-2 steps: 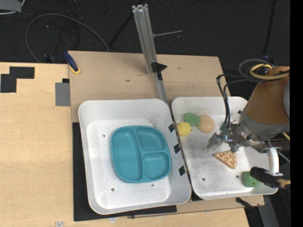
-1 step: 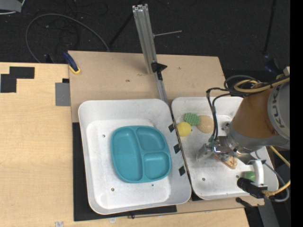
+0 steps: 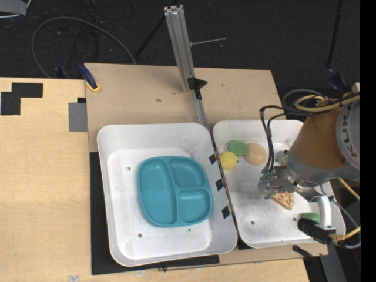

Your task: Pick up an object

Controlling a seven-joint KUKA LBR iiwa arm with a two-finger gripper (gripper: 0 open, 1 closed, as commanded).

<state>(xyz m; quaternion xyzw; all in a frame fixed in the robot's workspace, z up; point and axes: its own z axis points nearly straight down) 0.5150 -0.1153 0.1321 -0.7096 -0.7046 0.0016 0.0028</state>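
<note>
My gripper (image 3: 272,185) hangs low over the middle of the right bin (image 3: 252,228). A tan, waffle-like wedge (image 3: 285,201) lies on the bin floor just to the gripper's lower right, partly under the wrist. Further back in the same bin sit a yellow ball (image 3: 228,160), a green ridged piece (image 3: 237,147) and a beige round piece (image 3: 255,154), all left of and behind the gripper. The arm's orange band hides the bin's far right side.
The left bin (image 3: 117,151) holds a teal divided plate (image 3: 174,190) at its middle. A metal post (image 3: 183,49) rises behind the bins, near where they meet. Black clips mark the seam between the bins.
</note>
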